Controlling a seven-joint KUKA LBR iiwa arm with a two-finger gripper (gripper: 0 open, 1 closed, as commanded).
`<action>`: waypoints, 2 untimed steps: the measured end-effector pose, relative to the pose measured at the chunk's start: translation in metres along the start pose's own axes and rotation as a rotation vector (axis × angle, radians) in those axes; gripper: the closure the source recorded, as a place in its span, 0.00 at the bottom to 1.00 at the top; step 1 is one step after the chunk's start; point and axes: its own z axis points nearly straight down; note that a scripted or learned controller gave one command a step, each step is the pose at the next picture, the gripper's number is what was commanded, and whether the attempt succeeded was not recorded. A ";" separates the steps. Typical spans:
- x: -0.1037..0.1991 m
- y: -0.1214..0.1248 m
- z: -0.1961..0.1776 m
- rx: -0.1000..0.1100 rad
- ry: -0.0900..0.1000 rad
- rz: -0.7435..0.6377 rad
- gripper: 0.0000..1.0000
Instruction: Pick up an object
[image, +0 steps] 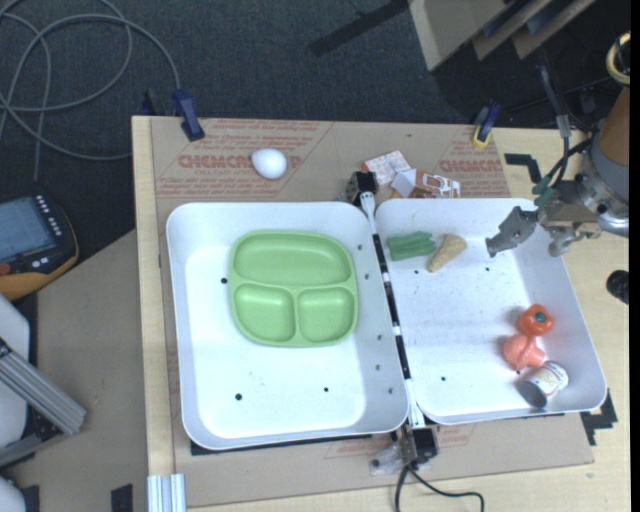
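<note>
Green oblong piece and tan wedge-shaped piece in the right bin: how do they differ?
The green oblong piece lies nearly level across the view; the tan wedge-shaped piece slants, tapering toward its upper right end. The green one sits beside the bin divider, the tan one farther right, nearer the gripper. Both lie in the right white bin, close together.

Left bin (200, 390) held a divided tray (294, 287). Right bin (450, 350): two items at back-left, pod (410, 245) touching wedge (446, 252); three clustered front-right, tomato (536, 320) behind blob (523, 351), can (545, 382) frontmost. Egg (268, 162) sat behind the left bin.
</note>
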 end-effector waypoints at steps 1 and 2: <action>-0.049 0.063 0.122 0.003 0.000 0.001 0.00; -0.082 -0.004 0.130 0.002 0.000 0.002 0.00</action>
